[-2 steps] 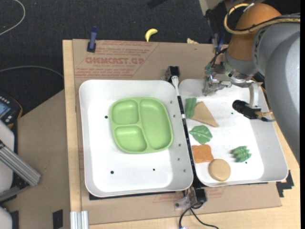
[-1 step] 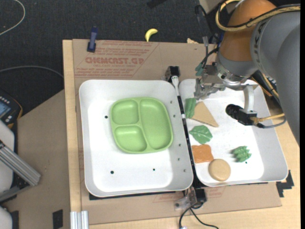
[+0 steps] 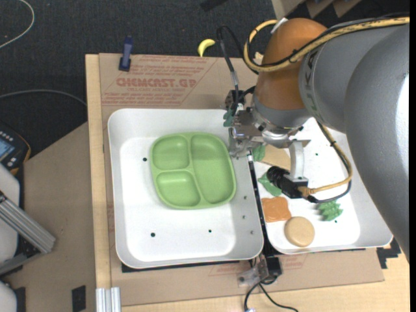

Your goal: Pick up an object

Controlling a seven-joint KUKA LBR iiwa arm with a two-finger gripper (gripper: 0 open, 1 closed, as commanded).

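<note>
Over the right bin's [image 3: 351, 234] left edge, the gripper [image 3: 246, 145] is hovering mid-approach, its spread impossible to tell, and is probably needing lowering onto the green leafy piece [image 3: 266, 184].

Bright, even overhead light; white bins [image 3: 130, 239] glare slightly, shadows soft, focus sharp.

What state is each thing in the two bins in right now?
green divided plate: right way up, compartments empty, flat in left bin
orange square piece: flat in right bin
round tan piece: flat, beside it
small green piece: loose on the bin floor
</note>
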